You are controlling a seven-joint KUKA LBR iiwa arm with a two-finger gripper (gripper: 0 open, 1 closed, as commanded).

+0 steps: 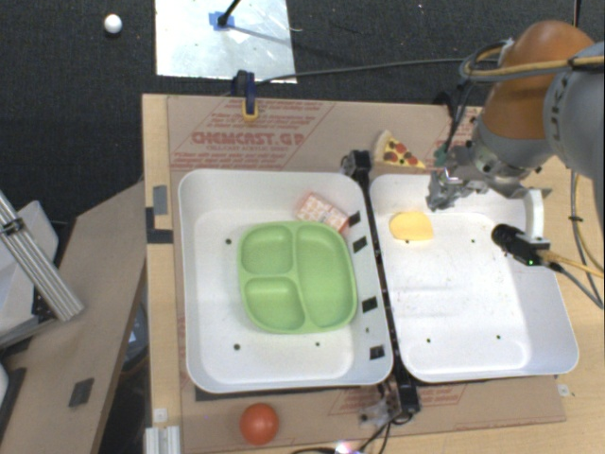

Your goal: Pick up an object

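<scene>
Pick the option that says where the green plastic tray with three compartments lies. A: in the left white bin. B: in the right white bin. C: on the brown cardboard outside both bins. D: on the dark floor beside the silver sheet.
A: the green three-compartment tray lies flat inside the left white bin, beside a small pink and white block; the right white bin holds a flat yellow piece instead.

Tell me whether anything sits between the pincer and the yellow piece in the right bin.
Nothing visible does. The pincer hangs over the far part of the right bin, just beyond the yellow piece, with bare white bin floor between them. The green tray and pink block lie in the left bin.
</scene>
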